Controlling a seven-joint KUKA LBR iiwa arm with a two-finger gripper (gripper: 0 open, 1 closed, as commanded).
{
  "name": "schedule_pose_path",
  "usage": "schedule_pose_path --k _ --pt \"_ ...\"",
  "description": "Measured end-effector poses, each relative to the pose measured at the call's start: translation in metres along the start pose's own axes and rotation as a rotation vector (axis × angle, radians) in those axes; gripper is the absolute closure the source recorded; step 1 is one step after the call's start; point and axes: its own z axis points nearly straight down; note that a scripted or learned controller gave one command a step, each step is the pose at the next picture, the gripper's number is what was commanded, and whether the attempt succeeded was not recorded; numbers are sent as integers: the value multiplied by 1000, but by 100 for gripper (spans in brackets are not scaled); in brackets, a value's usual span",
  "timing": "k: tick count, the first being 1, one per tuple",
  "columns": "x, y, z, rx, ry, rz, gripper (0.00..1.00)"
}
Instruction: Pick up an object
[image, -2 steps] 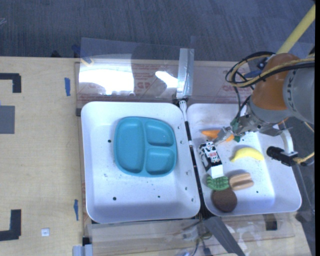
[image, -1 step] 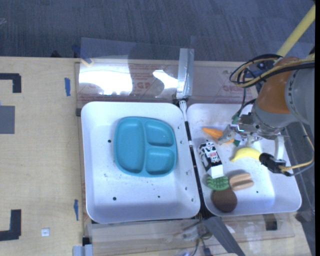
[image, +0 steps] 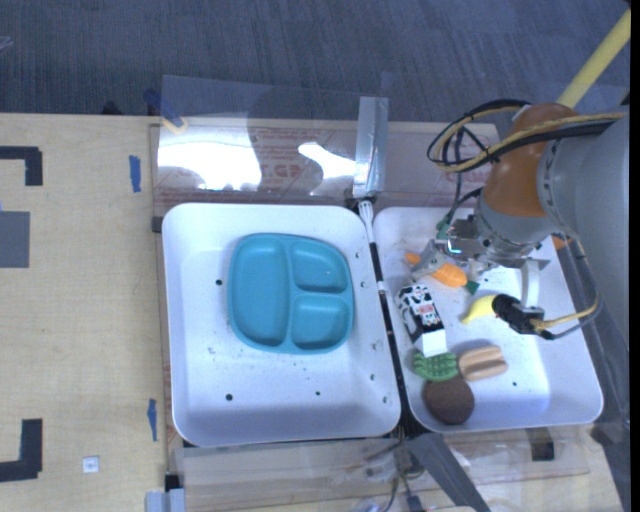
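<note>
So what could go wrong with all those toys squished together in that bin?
The small orange piece, yellow banana and black-and-white cow-patterned block lie close together under the gripper, so it might nudge one or close on two at once. The black cable looping off the arm might also snag. The brown round ball may roll if bumped.

Two bins stand side by side on the worktop (image: 70, 300). In the left bin (image: 190, 380) lies a divided tray (image: 290, 292). The right bin (image: 560, 385) holds several small things: a banana (image: 478, 308) right of a carton (image: 422, 305), a hotdog (image: 482, 362) nearer, and a round thing (image: 449, 400) nearest.
</note>
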Motion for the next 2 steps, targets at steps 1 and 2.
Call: schedule_pose_path --k 1,2 --pt "0 1 -11 -3 -1 -1 100" --pt "130 31 -104 -5 6 -80 100"
